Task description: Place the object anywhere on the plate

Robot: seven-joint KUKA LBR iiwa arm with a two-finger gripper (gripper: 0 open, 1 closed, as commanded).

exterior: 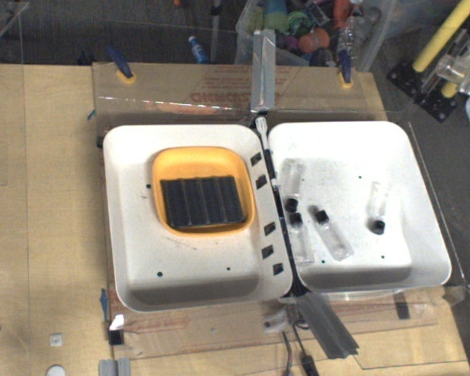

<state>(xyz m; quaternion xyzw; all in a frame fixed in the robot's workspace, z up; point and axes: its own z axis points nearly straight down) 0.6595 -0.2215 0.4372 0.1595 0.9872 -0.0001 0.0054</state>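
Observation:
An orange-yellow plate [200, 159] with rounded corners lies in the upper middle of the left white bin [133, 225]. A dark, ribbed rectangular object [202, 200] rests flat on the plate and covers most of its floor. In the right white bin [395, 151] lie several clear tubes with black caps: one near the divider [291, 180], one in the middle [331, 236] and one toward the right [376, 204].
A raised divider [266, 202] with black marks separates the two bins. Behind the bench stands a clear crate of colourful toys [313, 10], and a yellow pole [453, 18] leans at the top right. Blue clamps [123, 67] hold the back board.

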